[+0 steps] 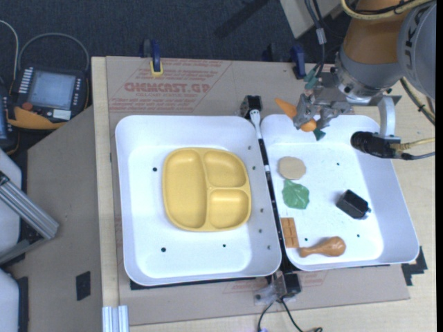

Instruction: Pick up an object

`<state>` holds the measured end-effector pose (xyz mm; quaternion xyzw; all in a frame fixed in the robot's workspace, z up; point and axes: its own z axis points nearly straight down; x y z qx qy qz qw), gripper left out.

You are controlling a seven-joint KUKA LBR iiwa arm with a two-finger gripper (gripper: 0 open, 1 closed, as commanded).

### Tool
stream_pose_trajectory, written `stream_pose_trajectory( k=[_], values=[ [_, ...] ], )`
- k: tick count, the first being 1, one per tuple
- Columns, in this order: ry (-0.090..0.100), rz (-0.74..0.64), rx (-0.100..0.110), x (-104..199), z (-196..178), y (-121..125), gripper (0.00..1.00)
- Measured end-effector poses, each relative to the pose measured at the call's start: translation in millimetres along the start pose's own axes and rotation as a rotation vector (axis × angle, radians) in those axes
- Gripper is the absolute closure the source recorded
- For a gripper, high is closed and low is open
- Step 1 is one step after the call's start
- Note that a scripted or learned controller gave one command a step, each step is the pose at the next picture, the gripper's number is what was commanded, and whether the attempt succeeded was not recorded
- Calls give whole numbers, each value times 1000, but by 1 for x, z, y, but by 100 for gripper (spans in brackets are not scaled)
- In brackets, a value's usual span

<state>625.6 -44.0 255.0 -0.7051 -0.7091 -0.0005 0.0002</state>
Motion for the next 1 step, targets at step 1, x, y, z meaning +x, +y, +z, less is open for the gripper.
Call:
stream_pose_trajectory(
  k=[1],
  values=[
    [0,1,4,52,7,1,100]
  ],
)
